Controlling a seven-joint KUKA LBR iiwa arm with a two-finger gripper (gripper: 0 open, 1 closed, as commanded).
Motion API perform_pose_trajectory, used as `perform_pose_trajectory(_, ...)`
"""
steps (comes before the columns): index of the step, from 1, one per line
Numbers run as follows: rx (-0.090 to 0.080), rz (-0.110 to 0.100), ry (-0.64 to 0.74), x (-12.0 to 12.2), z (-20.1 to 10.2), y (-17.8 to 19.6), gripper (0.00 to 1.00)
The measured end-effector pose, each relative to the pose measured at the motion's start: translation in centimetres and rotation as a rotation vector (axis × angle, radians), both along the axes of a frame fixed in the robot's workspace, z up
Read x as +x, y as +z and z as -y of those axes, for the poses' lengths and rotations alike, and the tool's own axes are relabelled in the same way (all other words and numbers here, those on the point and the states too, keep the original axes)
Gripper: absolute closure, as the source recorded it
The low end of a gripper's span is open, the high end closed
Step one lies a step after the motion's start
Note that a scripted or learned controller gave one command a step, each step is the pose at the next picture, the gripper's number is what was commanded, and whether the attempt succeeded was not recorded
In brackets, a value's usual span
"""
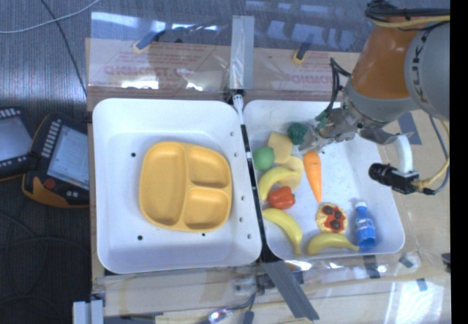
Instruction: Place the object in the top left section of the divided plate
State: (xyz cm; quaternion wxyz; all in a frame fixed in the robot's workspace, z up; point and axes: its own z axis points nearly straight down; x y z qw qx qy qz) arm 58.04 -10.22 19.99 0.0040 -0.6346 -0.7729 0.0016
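- Gripper (pixel 325 132) is low over the back of the right bin (pixel 391 202). It sits just beside a dark green item (pixel 297 131) and over the top end of the carrot (pixel 313 175).
- We cannot tell whether it is spread or pressed together, as it is too small and dark here. We cannot tell if it pinches or touches anything.
- Arm (pixel 398 59) comes in from the right, with the orange band above the wrist. The dark lettering on the grey casing at the edge is cut off and we can't read it for sure.
- The carrot is orange and lies lengthwise with its tip toward the front.
- Left of it we see a pale yellow piece (pixel 280 145), a green ball (pixel 263 158), a banana (pixel 278 178) and a red item (pixel 281 198).
- At the front of the bin are two more bananas (pixel 284 226) (pixel 329 243), a round item with dark spots (pixel 331 218) and a blue bottle (pixel 363 226). Its label is too small to read.
- Plate (pixel 186 186) is yellow with rounded corners and three sections: one large on the left, two smaller on the right. It sits mid left bin (pixel 117 242), well apart from the gripper.
- The cardboard (pixel 168 66) behind the bins has faint red print, unreadable.
- A pendant (pixel 58 162) lies on the floor, far left.
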Motion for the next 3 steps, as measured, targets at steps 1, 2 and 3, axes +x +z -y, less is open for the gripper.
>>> perform_pose_trajectory(1,-0.002,0.003,0.115,-0.2,-7.5,4.5,1.00)
perform_pose_trajectory(2,-0.003,0.001,0.226,2.8,-15.2,4.1,1.00)
perform_pose_trajectory(3,-0.002,0.001,0.226,2.8,-15.2,4.2,0.00)
